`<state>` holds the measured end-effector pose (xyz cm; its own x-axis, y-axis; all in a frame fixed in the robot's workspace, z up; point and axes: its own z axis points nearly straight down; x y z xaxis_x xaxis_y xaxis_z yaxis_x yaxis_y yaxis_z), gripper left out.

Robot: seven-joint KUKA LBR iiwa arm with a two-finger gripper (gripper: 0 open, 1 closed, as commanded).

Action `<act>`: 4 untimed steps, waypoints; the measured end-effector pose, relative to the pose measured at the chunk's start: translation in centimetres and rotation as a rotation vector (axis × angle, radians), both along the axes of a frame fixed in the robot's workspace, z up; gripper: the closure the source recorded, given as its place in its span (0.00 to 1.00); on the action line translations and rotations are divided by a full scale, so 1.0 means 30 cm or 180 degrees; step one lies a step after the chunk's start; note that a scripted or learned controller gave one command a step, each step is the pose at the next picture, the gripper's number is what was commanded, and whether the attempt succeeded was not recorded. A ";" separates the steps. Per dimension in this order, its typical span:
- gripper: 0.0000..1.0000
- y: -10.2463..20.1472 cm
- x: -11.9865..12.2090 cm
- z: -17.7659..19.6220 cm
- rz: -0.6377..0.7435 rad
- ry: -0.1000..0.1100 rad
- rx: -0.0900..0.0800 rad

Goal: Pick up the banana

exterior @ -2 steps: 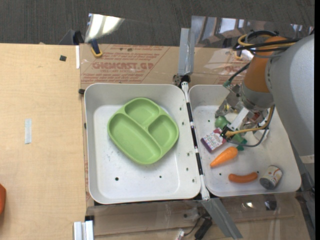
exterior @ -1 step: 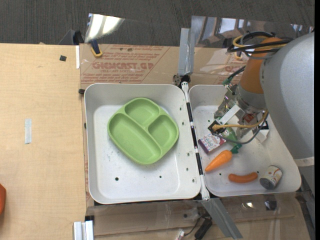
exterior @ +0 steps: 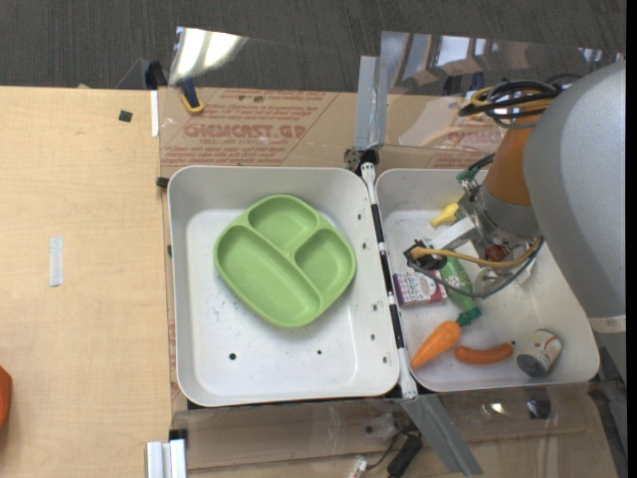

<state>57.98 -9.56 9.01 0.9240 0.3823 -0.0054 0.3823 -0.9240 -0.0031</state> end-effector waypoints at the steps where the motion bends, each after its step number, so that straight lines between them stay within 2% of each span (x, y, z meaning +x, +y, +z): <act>1: 1.00 -0.008 -0.003 0.026 0.0002 0.0009 -0.0006; 2: 1.00 0.356 0.092 0.579 -0.0405 -0.0012 -0.0011; 3: 0.00 0.352 0.091 0.579 -0.0412 -0.0009 -0.0011; 4: 0.00 0.282 -0.206 0.331 -0.0612 0.0004 -0.0012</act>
